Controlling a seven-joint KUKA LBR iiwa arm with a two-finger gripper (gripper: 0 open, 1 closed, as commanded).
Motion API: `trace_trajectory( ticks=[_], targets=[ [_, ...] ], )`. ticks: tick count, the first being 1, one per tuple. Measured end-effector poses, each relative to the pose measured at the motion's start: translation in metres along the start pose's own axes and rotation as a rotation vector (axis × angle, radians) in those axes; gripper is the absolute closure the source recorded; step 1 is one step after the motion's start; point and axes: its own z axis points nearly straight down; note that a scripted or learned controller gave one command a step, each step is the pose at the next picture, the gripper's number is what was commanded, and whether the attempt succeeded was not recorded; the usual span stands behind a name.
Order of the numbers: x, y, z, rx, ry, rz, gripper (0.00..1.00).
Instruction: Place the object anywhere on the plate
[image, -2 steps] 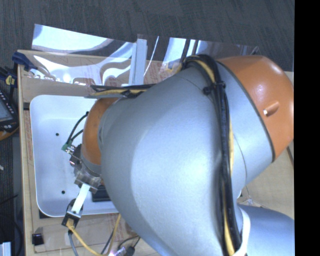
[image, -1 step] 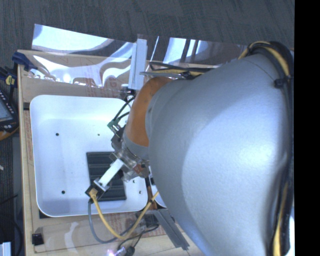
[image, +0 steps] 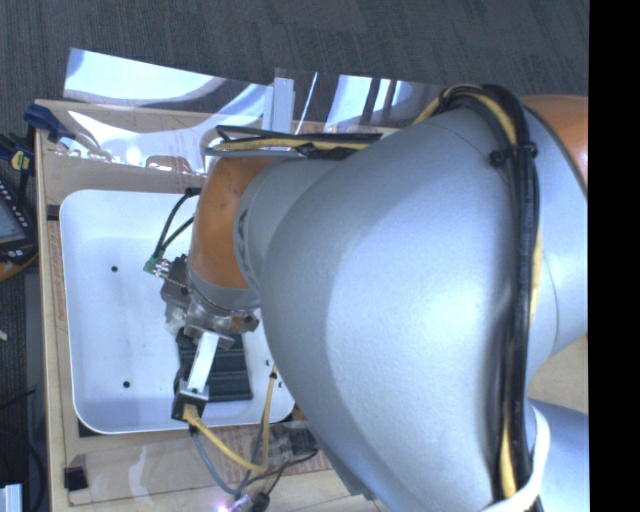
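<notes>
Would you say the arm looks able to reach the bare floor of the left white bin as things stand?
Probably yes. The arm reaches over the left bin, wrist end above its floor, and the white floor beside it shows just small dark specks, nothing tall in the way.

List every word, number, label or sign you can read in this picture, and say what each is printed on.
No text can be read.
The white bin and the grey arm show no lettering.
The dark object at the left edge is cut off and too blurred to read.
</notes>
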Motion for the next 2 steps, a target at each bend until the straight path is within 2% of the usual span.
trace_trajectory(
  ticks=[1,2],
  targets=[
    [-0.094,0.016,-0.034,-0.004,0.001,-0.221,1.0],
    [-0.014,-0.026,-0.059,-0.004,0.002,0.249,1.0]
  ],
)
